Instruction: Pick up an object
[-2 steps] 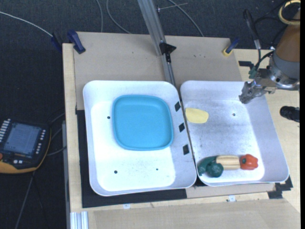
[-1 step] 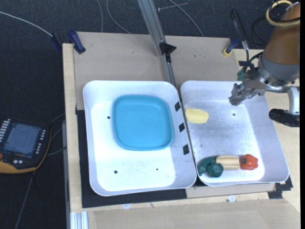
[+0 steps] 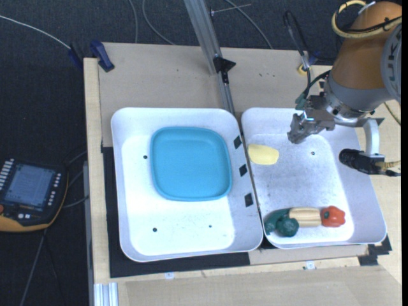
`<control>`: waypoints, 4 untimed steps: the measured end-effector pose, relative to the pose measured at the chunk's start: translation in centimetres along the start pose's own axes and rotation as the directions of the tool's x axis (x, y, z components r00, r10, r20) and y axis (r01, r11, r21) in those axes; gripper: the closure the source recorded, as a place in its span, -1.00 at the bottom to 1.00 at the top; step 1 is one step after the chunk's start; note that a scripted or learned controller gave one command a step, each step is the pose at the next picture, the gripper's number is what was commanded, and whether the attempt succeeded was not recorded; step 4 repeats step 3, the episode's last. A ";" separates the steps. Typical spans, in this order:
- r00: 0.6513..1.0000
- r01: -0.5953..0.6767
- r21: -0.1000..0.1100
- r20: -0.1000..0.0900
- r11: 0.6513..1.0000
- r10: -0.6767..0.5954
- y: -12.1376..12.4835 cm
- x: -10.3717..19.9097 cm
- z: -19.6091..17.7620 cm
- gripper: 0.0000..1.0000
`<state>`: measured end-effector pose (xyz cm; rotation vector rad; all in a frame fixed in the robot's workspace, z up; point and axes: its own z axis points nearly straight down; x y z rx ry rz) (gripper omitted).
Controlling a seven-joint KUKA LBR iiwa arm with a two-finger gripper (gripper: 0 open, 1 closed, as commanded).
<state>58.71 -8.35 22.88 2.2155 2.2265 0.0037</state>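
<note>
Camera view | jaws (image 3: 301,132) above right bin (image 3: 357,190) | jaw state unclear, too small | arm cut off right

Dark carpet (image 3: 44,75), loose cables (image 3: 159,5), wooden bench (image 3: 191,62).

I see a robotics lab: a plywood bench (image 3: 172,65) on dark carpet, loose cables (image 3: 159,5), a teach pendant (image 3: 29,193) on the floor.

Even, bright overhead light whitens both bins (image 3: 127,171) with mild glare, shadows stay soft and short, and the dark floor (image 3: 38,75) looks slightly grainy.
</note>
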 end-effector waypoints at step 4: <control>1.000 0.000 0.003 0.000 1.000 0.000 -2.3 15.4 0.9 1.00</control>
